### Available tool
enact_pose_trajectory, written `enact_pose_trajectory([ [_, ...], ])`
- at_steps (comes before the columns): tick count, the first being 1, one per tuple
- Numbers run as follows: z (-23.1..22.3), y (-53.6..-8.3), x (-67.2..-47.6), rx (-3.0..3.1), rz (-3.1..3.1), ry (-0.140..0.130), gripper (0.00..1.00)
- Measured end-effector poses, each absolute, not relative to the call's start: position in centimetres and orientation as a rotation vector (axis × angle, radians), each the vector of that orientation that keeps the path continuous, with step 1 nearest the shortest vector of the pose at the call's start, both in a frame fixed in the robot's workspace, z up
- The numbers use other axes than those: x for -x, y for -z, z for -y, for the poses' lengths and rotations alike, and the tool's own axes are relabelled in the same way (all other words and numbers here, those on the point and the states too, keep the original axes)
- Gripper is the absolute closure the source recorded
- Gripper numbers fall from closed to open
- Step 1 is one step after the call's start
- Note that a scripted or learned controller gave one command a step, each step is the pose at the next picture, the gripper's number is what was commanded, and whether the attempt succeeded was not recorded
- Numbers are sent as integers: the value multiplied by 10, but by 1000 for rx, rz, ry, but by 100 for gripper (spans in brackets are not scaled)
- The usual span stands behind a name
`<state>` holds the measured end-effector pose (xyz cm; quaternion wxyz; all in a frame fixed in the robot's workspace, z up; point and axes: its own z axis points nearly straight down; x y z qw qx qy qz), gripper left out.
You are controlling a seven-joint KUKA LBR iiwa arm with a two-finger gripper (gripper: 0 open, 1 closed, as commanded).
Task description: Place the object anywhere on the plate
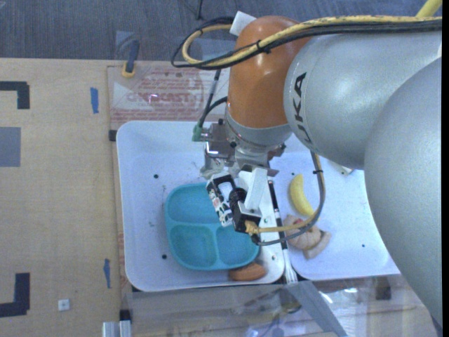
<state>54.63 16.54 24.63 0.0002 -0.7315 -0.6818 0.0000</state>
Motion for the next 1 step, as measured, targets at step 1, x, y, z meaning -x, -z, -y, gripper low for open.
enact_pose_trajectory([
  [1, -165, -246, -546, 2298, 2142, 0, 0],
])
